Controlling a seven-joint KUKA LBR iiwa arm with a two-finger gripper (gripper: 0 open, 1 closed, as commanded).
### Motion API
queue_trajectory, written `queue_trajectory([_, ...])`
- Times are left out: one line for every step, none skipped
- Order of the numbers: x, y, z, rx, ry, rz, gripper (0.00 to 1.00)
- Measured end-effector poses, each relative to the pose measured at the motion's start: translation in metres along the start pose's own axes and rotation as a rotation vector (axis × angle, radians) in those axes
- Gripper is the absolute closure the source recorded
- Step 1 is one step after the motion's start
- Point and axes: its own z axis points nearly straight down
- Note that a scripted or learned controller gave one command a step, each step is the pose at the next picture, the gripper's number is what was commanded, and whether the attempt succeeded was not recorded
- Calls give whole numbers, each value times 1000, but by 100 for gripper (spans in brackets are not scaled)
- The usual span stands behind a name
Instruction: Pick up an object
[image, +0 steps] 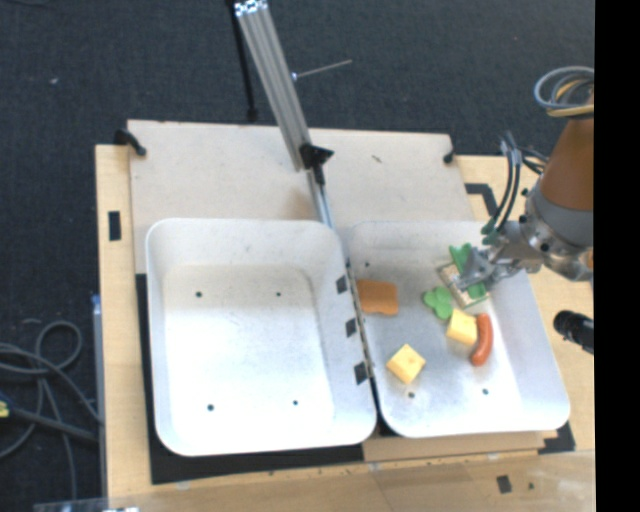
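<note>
- Fingers of the gripper (466, 283) are seen low over the right bin (520, 395), at its upper right part; how far they are open cannot be told, since the tips are blurred against the objects beneath.
- Nothing is clearly shown between the fingers, so no hold can be stated.
- The gripper is seen just over, or touching, a green toy piece (438, 299); which of the two cannot be told. A second green piece (461, 256) is seen just behind the gripper.
- The green toy piece is shown as a small, lobed, leaf-like shape of bright green, lying flat on the bin floor; no long axis can be made out.
- Just below it, a pale yellow block (460, 328) is seen, and touching that block's right side lies a red-orange sausage-shaped toy (482, 340), its long axis running nearly up and down in the view, slightly tilted.
- A yellow cube (405, 364) is placed lower, near the middle of the right bin, apart from the others.
- An orange, bread-like slab (377, 298) lies near the bin's left wall, its long side running left to right.
- The left bin (180, 245) stands beside the right one on the bench (220, 160).
- The arm (572, 180) is seen reaching in from the right, its orange band above the wrist.
</note>
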Motion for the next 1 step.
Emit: queue_trajectory([44,14,12,2,1,-1,100])
